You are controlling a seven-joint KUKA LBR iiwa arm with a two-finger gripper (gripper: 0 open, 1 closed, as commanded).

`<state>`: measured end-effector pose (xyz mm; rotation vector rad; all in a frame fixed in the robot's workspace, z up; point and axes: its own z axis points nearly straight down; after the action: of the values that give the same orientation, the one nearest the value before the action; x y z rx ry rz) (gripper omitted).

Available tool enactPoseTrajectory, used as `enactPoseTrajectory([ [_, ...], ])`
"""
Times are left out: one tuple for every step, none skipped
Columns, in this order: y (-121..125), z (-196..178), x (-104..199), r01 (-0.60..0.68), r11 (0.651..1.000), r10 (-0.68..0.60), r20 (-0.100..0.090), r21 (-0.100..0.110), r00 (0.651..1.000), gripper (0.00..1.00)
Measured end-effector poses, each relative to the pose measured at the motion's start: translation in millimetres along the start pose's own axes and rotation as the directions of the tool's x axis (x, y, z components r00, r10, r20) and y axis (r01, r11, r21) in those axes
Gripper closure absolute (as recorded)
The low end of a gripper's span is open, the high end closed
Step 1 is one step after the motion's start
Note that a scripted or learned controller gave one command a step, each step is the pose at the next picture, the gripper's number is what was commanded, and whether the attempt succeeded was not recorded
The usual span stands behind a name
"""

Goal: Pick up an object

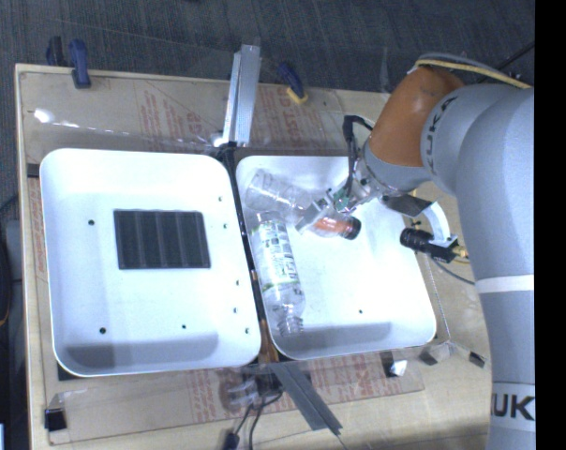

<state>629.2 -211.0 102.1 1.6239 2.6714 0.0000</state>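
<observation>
My gripper (pixel 343 202) reaches down into the right bin (pixel 395 298) near its far middle. Just under its tip lies a small orange-and-black object (pixel 337 225), touching or very close to it; I cannot tell whether it is gripped. A crumpled clear plastic bottle (pixel 274 195) lies to the left of the gripper. A longer clear bottle with a printed label (pixel 278 270) stretches along the bin's left side. In the left bin (pixel 77 195) a dark grey ribbed rectangular block (pixel 161 239) lies flat.
A metal divider post (pixel 241 97) rises at the far edge between the bins. Blue clamps (pixel 79 62) hold the bench board at the back. The arm's grey body (pixel 489 157) covers the bench's right side.
</observation>
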Motion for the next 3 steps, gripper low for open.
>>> enactPoseTrajectory([
  [1.5, -10.2, 0.7, 0.003, 1.000, -0.003, 0.001, 0.000, 1.000, 1.00],
  [-22.2, -5.2, 27.6, 0.069, 0.998, -0.069, -0.003, 0.001, 0.998, 1.00],
  [-23.4, -1.5, 29.8, 0.069, 0.998, -0.069, -0.010, 0.006, 0.998, 0.00],
])
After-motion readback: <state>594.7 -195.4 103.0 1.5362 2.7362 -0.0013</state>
